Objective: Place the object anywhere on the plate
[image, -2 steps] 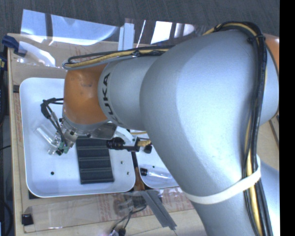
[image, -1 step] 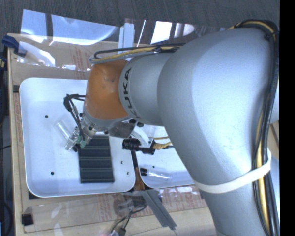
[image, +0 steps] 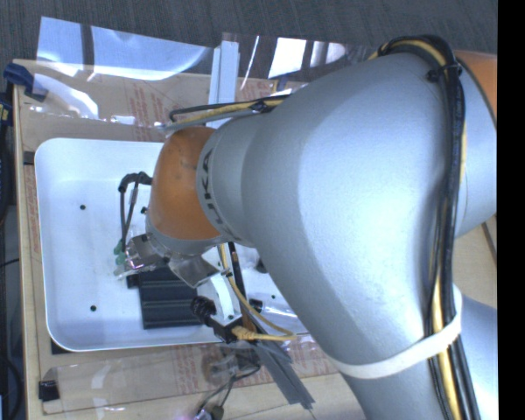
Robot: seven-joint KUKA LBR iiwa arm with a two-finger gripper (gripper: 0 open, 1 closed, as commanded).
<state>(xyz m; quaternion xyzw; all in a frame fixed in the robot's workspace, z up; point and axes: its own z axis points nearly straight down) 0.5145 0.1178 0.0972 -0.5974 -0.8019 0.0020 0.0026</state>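
Observation:
The grey arm (image: 350, 191) covers most of the camera view, reaching over the left white bin (image: 70, 234). Its orange band (image: 179, 191) hangs above the bin's middle. Below the band, the black gripper body (image: 169, 300) sits low over the bin floor near the front wall. A small green and white bit (image: 121, 254) shows at the wrist's left edge, and I cannot tell whether it is a loose object or part of the wrist. The arm hides the bin's right half and everything beyond it.
Black and yellow cables (image: 236, 318) trail from the wrist over the bin's front rim. The bench's wooden edge (image: 114, 379) runs along the front. A clear plastic sheet (image: 122, 51) lies behind the bin. Bare bin floor (image: 79, 191) lies left of the gripper.

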